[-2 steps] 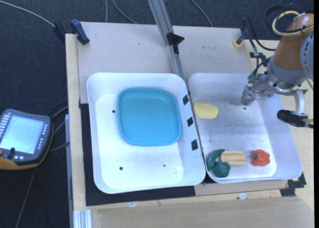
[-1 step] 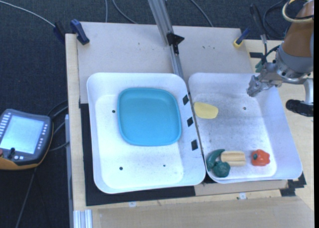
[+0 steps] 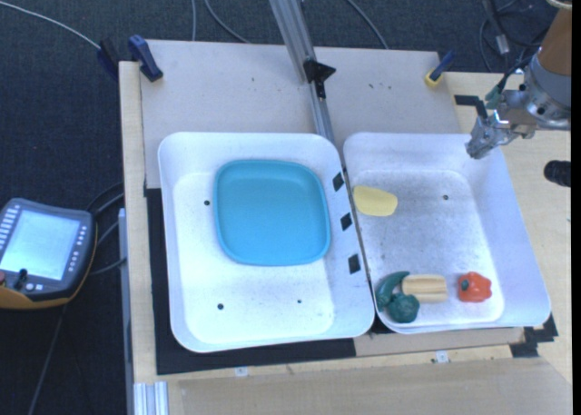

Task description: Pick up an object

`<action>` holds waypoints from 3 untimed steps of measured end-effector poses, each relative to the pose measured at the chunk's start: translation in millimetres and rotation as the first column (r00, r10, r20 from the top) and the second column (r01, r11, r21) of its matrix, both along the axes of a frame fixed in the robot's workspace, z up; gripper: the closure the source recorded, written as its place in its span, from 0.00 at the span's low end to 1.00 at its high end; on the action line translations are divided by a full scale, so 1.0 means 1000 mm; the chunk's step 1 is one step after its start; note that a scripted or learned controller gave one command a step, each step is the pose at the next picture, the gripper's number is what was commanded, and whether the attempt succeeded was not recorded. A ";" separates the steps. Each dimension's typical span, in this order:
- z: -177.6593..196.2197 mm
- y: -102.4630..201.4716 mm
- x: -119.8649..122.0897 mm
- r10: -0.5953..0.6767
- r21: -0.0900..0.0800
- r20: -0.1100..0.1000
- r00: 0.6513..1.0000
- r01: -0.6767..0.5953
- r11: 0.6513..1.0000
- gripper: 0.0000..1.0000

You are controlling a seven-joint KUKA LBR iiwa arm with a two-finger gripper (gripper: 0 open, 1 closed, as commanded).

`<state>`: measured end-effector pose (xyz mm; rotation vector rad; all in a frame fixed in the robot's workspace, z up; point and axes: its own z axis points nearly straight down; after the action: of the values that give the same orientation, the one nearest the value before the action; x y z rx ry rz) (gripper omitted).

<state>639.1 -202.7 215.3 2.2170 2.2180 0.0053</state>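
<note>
The right bin (image 3: 508, 222) holds a yellow lemon-shaped piece (image 3: 375, 201) near its left wall. Along its front edge lie a dark green vegetable (image 3: 397, 298), a tan block (image 3: 425, 288) and a red tomato-like piece (image 3: 473, 287), side by side. My gripper (image 3: 479, 143) hangs over the bin's far right corner, well away from all of these, and nothing is visible in it. The grey arm with its orange band enters from the upper right.
A blue square plate (image 3: 271, 211) lies in the left bin (image 3: 182, 222). A slanted metal post (image 3: 295, 23) rises at the back between the bins. Blue and yellow clamps (image 3: 143, 54) sit at the bench's back corners. A teach pendant (image 3: 41, 250) lies on the floor to the left.
</note>
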 end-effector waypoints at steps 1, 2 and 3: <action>0.038 0.000 0.001 0.000 0.000 -0.002 1.000 0.000 1.000 1.00; 0.042 0.042 -0.025 0.002 0.002 -0.005 1.000 -0.002 1.000 1.00; 0.048 0.086 -0.041 0.003 0.003 -0.005 1.000 -0.003 1.000 1.00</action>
<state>598.0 -116.3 263.1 2.2171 2.2254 0.0028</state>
